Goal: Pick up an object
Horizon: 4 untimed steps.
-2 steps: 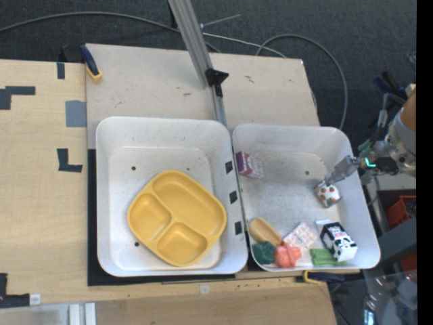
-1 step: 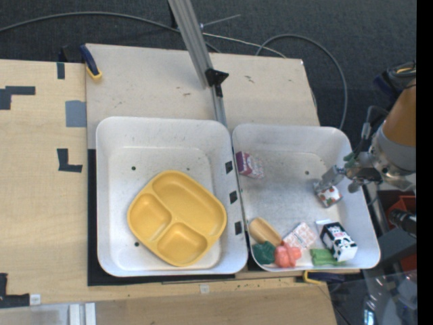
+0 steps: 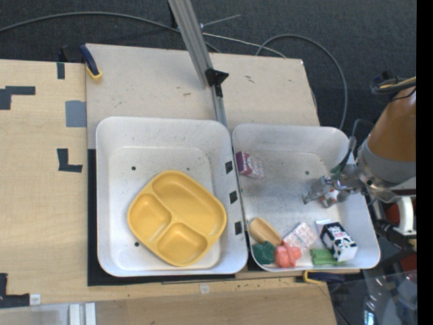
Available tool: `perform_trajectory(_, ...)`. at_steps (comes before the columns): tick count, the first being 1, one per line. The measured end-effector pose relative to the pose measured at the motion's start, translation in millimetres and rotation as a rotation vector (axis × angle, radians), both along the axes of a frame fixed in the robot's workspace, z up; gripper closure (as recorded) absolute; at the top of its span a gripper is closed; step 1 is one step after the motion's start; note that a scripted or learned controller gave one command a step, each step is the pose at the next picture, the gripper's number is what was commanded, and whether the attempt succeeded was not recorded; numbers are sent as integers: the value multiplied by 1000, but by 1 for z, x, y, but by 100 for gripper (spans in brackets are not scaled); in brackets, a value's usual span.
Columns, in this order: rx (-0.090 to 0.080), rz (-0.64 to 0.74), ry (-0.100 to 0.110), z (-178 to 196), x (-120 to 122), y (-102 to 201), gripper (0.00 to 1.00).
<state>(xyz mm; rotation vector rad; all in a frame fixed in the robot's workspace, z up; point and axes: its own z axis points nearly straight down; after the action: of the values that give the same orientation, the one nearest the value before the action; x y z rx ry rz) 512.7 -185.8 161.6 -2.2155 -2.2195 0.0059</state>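
Nearest, along the right bin's (image 3: 352, 141) front wall, a green piece (image 3: 264, 252), a red piece (image 3: 288, 255), a tan bun-shaped piece (image 3: 264, 231), a pink-and-white packet (image 3: 300, 236), a green strip (image 3: 327, 256) and a black-and-white carton (image 3: 337, 241) are crowded together, while a yellow divided tray (image 3: 177, 217) is seen lying in the left bin (image 3: 108, 181). Farther back, the gripper (image 3: 323, 191) is lowered over the right bin's bare floor with nothing seen between its fingers, whose spread cannot be told. Beyond it, a small maroon-and-white packet (image 3: 250, 164) lies apart near the divide.
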Motion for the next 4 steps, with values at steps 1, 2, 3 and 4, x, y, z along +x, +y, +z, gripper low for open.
perform_trajectory(1, 0, 0, 1, -57, 6, -5, 0)
perform_trajectory(2, 0, 1, -3, -44, 7, -5, 100)
perform_trajectory(3, -3, 0, -11, 19, 10, -2, 100)
perform_trajectory(4, -2, 0, -8, 40, 11, -1, 100)
